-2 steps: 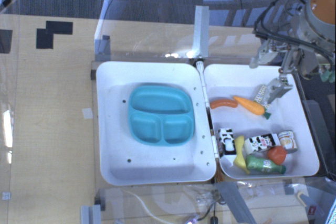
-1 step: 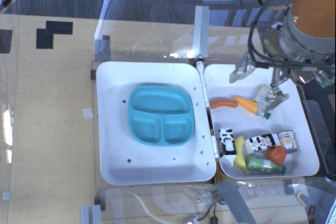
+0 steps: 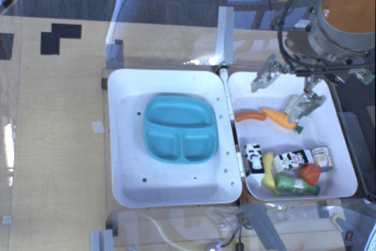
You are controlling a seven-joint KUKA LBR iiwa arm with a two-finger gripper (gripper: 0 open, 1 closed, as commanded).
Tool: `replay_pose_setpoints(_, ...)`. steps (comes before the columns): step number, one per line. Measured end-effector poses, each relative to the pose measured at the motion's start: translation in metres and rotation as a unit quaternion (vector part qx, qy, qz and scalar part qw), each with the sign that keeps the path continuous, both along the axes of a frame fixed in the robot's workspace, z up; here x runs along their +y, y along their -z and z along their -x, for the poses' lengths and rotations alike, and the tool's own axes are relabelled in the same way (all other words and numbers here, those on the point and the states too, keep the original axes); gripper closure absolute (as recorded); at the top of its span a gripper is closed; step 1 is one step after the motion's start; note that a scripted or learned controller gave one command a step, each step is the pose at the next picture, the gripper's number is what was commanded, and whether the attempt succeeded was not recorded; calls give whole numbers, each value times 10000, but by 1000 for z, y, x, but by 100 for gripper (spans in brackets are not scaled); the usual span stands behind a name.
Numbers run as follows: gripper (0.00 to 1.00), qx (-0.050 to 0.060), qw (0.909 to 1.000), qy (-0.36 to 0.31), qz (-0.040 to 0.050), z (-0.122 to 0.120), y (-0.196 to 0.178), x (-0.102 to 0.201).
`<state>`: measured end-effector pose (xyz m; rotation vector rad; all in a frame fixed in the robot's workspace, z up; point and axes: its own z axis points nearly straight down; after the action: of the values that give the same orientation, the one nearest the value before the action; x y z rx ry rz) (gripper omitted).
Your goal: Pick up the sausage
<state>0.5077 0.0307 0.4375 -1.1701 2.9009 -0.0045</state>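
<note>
Sausage (image 3: 250, 116) lay beside carrot (image 3: 278, 118); my gripper (image 3: 287, 90) hung above, fingers wide, holding nothing. Needed to shift left and straddle sausage alone.

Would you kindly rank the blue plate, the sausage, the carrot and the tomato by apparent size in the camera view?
1. Blue plate, clearly largest.
2. Carrot and sausage: similar lengths, too close to rank.
3. Tomato, smallest.

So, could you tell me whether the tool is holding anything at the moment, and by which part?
Nothing is held: the tool hangs open above the sausage.
</note>
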Motion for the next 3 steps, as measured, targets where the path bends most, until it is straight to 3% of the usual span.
replay_pose_setpoints(1,0,10,9500,-3123,37,7,39,9)
replay_pose_setpoints(2,0,-11,8887,-4584,61,19,0,-9)
replay_pose_setpoints(3,0,-12,7120,-7022,84,19,1,1)
